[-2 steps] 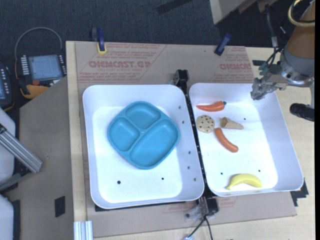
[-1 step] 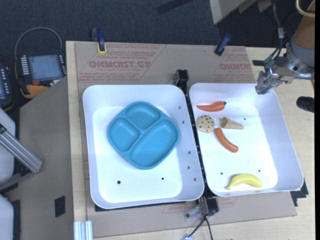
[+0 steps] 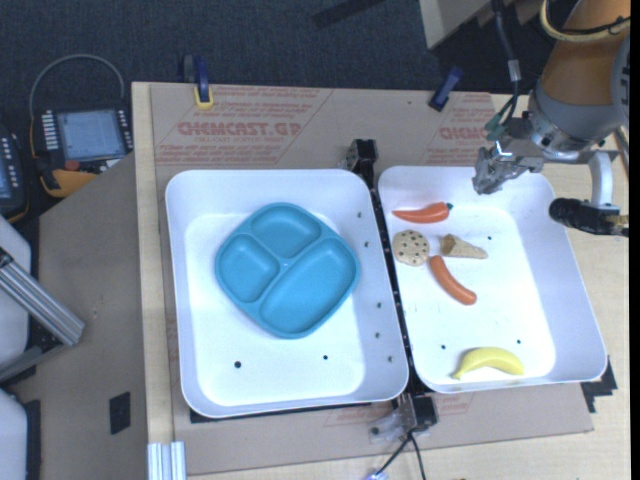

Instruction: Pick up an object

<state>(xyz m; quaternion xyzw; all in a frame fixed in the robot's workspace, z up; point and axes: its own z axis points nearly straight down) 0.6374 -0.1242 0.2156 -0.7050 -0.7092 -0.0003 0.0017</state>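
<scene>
1. A blue plate (image 3: 288,268) of smooth plastic, with three compartments and rounded corners, is lying in the left bin (image 3: 200,368), turned at an angle.
2. The right bin (image 3: 560,308) is holding five small toy foods: a red chili pepper (image 3: 421,212) with a green stem, a round cookie (image 3: 410,247) with dark spots, a tan cone-shaped piece (image 3: 463,248), an orange sausage (image 3: 452,279) and a curved yellow banana (image 3: 488,363) near the front wall.
3. The cookie is lying just beside the cone-shaped piece, and the sausage is lying just below them; the banana is lying well apart from the others.
4. The claw (image 3: 497,173) is hanging over the far edge of the right bin, near the chili pepper but apart from it. It looks small and dark here, so I cannot tell its state.
5. The arm is being cut off by the upper right border.
6. Both bins are white and shallow, resting on a counter (image 3: 150,168) covered by brown board with red printed letters. A dark carpet is lying behind, and a small screen device (image 3: 88,134) with a looped cable is sitting at the left.
</scene>
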